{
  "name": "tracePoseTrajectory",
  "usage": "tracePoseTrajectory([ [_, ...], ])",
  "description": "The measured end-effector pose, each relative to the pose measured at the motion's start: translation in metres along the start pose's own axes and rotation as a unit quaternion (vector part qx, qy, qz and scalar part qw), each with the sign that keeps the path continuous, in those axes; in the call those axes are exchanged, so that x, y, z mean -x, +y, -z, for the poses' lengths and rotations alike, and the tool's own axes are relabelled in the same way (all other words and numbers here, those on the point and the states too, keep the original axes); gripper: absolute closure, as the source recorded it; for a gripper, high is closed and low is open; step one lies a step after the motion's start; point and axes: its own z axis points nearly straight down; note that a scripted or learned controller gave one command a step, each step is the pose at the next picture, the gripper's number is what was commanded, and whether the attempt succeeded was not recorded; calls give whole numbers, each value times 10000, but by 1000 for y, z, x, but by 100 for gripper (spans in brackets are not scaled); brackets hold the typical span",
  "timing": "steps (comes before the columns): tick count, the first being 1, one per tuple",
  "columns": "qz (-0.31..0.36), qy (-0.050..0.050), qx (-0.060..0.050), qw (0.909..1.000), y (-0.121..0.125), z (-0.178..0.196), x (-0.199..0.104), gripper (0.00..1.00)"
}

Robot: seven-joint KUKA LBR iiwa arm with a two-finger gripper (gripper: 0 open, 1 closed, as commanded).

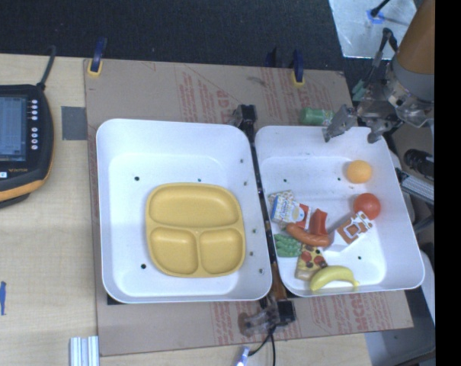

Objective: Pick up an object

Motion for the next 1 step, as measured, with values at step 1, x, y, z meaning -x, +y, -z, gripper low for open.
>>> tracePoseTrajectory([
  [1,-3,-7,-12,10000,-5,-67,75,0],
])
